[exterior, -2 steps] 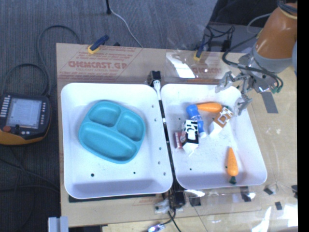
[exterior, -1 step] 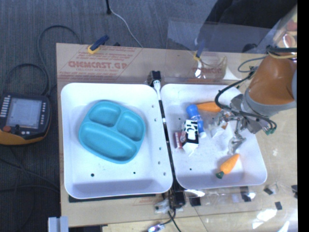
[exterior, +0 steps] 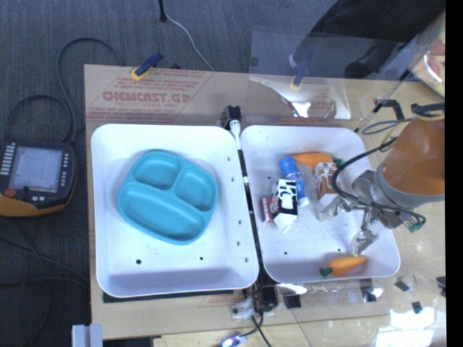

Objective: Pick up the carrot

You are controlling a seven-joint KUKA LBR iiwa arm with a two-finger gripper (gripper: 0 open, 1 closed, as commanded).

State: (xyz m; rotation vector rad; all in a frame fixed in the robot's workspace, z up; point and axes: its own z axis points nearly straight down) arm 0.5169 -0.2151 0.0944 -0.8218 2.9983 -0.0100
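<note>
The carrot (exterior: 346, 265) is seen lying near the front wall of the right bin (exterior: 304, 275), orange body pointing right, green top at its left end. Just above it the gripper (exterior: 364, 238) is hung from the arm (exterior: 412, 161), its tip close over the carrot's right end. Whether its fingers are wide or narrow cannot be told, since they are blurred and partly masked by the wrist hardware. Nothing is seen held.

The step in hand is judged to be the final approach to the grasp. For it to be done well, the gripper should be centred over the thick middle of the carrot rather than its tapered end, and the closing line set across the carrot's short axis, so the rounded body is not squeezed out sideways. Room is tight: the carrot lies near the bin's front wall, so that wall must be cleared on the descent.

Further back in the right bin are a blue bottle (exterior: 291, 174), a white tube (exterior: 286, 202) and an orange packet (exterior: 314, 159), well apart from the carrot. In the left bin (exterior: 108, 266) 1 blue tray (exterior: 168, 196) is set.
</note>
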